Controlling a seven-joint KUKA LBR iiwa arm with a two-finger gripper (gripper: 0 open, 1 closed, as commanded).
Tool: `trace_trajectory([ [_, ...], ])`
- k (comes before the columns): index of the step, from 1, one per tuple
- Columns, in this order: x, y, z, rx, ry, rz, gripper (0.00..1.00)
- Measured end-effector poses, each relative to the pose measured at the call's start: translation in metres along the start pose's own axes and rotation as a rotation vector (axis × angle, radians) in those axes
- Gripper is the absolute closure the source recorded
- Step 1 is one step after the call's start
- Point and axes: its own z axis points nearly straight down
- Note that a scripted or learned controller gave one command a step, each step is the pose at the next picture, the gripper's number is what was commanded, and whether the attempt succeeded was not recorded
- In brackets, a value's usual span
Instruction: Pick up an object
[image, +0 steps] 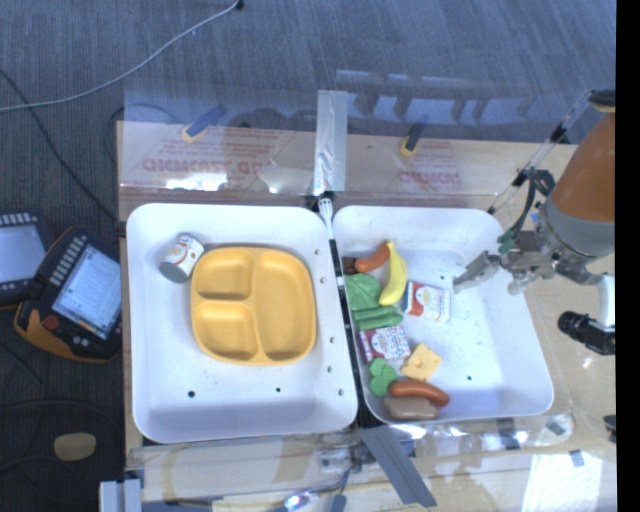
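The right bin (495, 345) holds several toy foods along its left side: a yellow banana (395, 276), a red sausage (371, 260), a green leafy piece (362, 292), a green pod (378, 317), a white and red carton (428, 301), a dark red packet (386, 343), a cheese wedge (422, 362), a broccoli piece (381, 375) and a hot dog (414, 396). My gripper (483, 270) hangs over the right part of this bin, to the right of the carton and apart from it. Nothing shows held in it.
The left bin (150, 330) carries a yellow divided tray (253, 303) with a small tin can (181, 257) lying at its upper left. A handheld pendant (75, 295) lies on the floor at the left. The right half of the right bin is bare floor.
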Motion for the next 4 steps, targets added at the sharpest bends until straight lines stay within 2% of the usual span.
trace_trajectory([
  [1,0.060,0.042,0.100,-0.001,-0.006,0.114,0.00],
  [2,0.095,0.033,0.101,-0.016,-0.009,0.097,0.00],
  [3,0.120,0.076,0.008,-0.002,-0.002,-0.059,0.00],
  [4,0.085,0.071,0.099,-0.001,-0.002,0.044,0.00],
])
